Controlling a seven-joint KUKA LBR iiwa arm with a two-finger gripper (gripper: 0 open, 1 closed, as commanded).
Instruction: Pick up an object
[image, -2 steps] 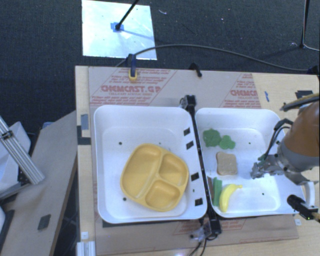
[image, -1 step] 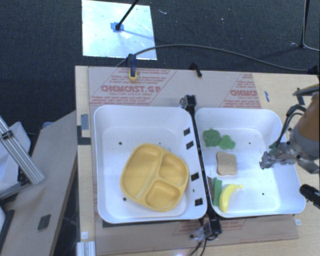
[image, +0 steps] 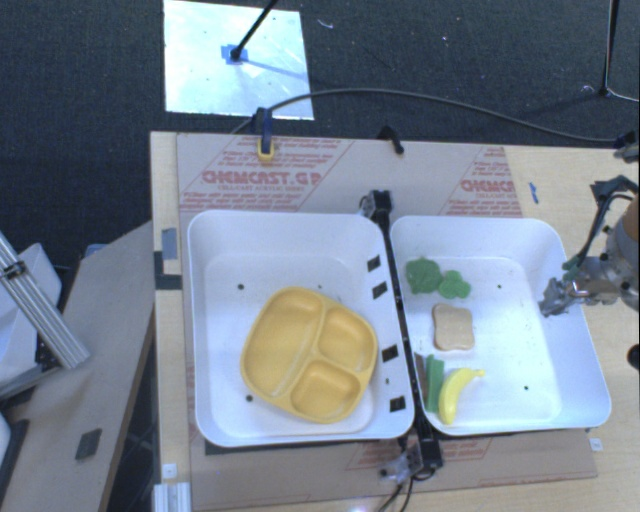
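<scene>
Landmark: the right bin (image: 575, 330) is taken as the reference for every place given below.
Banana: a yellow banana (image: 455, 392) is seen lying on the floor of the right bin, at its near left corner.
Dark item: a narrow green and dark piece (image: 434, 377) is seen just beside the banana, against the bin's left wall; what it is cannot be told.
Bread: a slice of toast (image: 453, 327) is seen flat on the bin floor, left of centre, a little beyond the banana.
Greens: a green leafy piece (image: 436, 279) is seen in the far left part of the bin, beyond the toast.
Yellow tray: a divided yellow plate (image: 309, 353) is seen in the left bin (image: 215, 300), which adjoins the right bin's left wall.
End effector: the end effector (image: 558, 297) is seen at the right bin's right rim, well apart from all four items; nothing is seen between its parts, and whether it is open or closed cannot be told.
Surface: both bins are carried on a board-covered surface (image: 300, 170).
Done: no object is judged to be lifted; every candidate rests in a bin.
Left: selection, approach, descent, closing and lift are all judged to remain.
</scene>
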